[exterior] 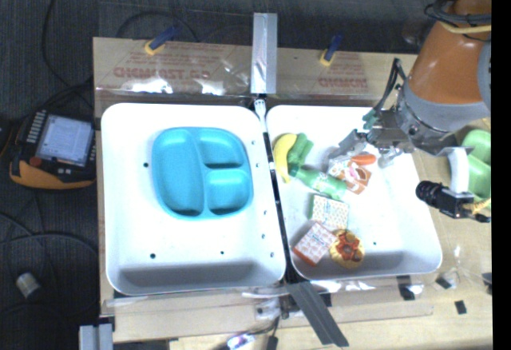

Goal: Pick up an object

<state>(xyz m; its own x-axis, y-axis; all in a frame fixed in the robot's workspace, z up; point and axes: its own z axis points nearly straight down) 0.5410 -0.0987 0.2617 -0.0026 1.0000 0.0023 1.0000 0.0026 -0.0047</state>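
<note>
A: Starting far left of the gripper (361,150), what's there?

B: The left bin (128,260), well away from it. A blue tray (204,171) with three compartments lies in its upper middle, with bare white floor around it, widest along the near wall.

A: And at the divide?

B: The two bins' rims touch. Just past that edge, in the right bin (415,248), a banana (283,155) lies close against the left wall, with a green bottle (307,169) touching it and slanting down toward the gripper.

A: What sits closest to the tool?

B: A red-and-white packet (355,174), directly under and just left of the tip. Below that, nearer the front wall, a pale checked box (330,211), a red carton (314,243) and an orange-red packet (348,248) huddle together.

A: Any free room?

B: Yes, the right half of that bin's floor, below the wrist, is bare out to the right and front rims.

A: The arm's pose?

B: The arm (447,77) comes in from the upper right over the bin's far right corner, wrist angled down and leftward, tip low over the packet.

A: Fingers?

B: I can't tell their state; nothing is visibly held.
</note>
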